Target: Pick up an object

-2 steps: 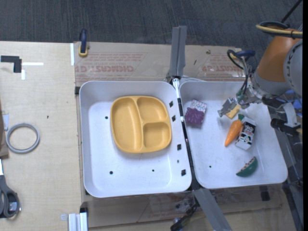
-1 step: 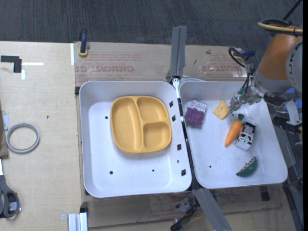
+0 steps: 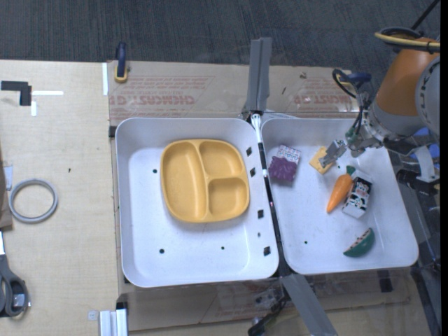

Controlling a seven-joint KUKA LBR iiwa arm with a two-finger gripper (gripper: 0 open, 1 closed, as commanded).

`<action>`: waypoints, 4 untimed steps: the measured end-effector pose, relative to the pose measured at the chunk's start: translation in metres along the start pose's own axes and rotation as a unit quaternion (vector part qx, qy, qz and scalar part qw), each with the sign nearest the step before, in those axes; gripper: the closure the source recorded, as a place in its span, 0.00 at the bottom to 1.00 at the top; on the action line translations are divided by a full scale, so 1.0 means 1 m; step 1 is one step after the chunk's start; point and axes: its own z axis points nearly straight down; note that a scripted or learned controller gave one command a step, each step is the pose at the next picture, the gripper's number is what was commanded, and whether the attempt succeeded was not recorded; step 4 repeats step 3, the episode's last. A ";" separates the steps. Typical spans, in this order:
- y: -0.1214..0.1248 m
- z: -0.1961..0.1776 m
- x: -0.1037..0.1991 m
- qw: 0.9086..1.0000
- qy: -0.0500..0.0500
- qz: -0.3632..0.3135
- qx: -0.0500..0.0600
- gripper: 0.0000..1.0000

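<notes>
Cheese wedge (image 3: 323, 161) in right bin (image 3: 308, 257), fingers (image 3: 338, 149) touching it — grip state unclear, carrot (image 3: 340, 192) nearby

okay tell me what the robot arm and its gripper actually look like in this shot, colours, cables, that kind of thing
The arm is a rounded grey body with a broad orange band above the wrist. A yellow-orange ring sits above that, with black cables looping by it. A dark cable with blue fittings curls off its left side. The gripper is small, grey and metallic, with thin wires running down to it.
</notes>
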 end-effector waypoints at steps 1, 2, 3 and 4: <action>-0.061 0.019 -0.016 1.000 0.011 0.020 0.007 0.00; -0.073 0.018 0.002 1.000 0.008 -0.012 0.008 0.00; -0.073 0.011 0.001 1.000 0.009 -0.011 0.008 1.00; -0.073 0.011 0.001 1.000 0.009 -0.011 0.008 1.00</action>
